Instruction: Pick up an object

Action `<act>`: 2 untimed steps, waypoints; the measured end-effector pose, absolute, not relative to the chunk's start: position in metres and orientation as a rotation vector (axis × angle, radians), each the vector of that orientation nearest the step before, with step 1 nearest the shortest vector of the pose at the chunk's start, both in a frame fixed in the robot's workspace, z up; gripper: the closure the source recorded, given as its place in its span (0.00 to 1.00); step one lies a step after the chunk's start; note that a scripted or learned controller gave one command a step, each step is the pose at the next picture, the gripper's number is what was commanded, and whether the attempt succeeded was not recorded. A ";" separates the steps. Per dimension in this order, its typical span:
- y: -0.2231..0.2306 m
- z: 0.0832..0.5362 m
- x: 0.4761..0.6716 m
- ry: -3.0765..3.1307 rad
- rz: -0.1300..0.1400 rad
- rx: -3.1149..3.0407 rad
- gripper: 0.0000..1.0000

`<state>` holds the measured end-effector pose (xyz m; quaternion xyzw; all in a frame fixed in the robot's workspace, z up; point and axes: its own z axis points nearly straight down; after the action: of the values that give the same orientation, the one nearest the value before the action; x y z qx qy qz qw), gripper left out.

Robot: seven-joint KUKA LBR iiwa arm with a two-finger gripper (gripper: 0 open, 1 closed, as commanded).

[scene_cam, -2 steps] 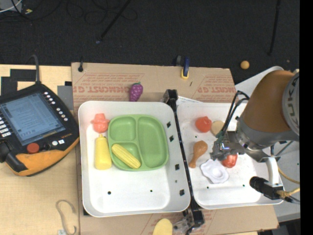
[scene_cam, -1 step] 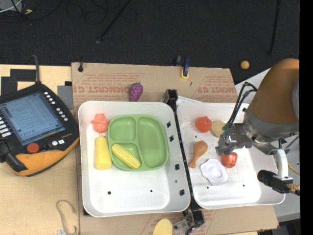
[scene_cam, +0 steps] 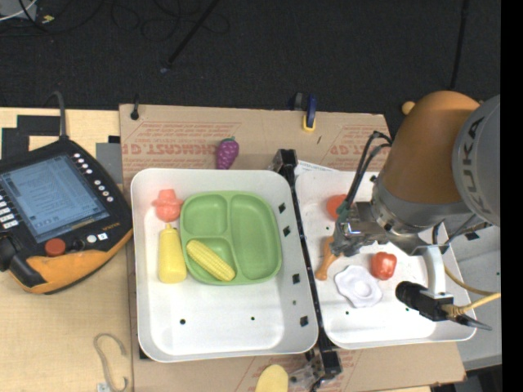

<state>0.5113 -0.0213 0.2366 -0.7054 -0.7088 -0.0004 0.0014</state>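
Note:
My gripper (scene_cam: 346, 233) hangs low over the left part of the right bin (scene_cam: 392, 333), under the grey arm with its orange band. An orange carrot-like piece (scene_cam: 324, 261) lies slanted just below and left of the gripper, its upper end right at it. A red piece (scene_cam: 382, 264) sits to the gripper's lower right, next to a white flat piece (scene_cam: 357, 287). Another red-orange piece (scene_cam: 336, 206) lies behind the gripper, partly hidden by cables.
The left bin (scene_cam: 212, 325) holds a green divided plate (scene_cam: 245, 235) with a yellow corn cob (scene_cam: 211, 260), a yellow bottle (scene_cam: 171, 255) and a pink piece (scene_cam: 167, 205). Purple grapes (scene_cam: 227, 152) lie behind the bins, a yellow fruit (scene_cam: 272, 378) in front, a teach pendant (scene_cam: 57, 211) to the left.

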 end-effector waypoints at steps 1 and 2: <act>0.033 0.242 0.515 -2.223 0.000 -2.214 1.00; 0.084 0.220 0.516 -2.221 0.006 -2.215 1.00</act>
<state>0.5159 0.0841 0.2204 -0.7062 -0.7080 0.0018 0.0027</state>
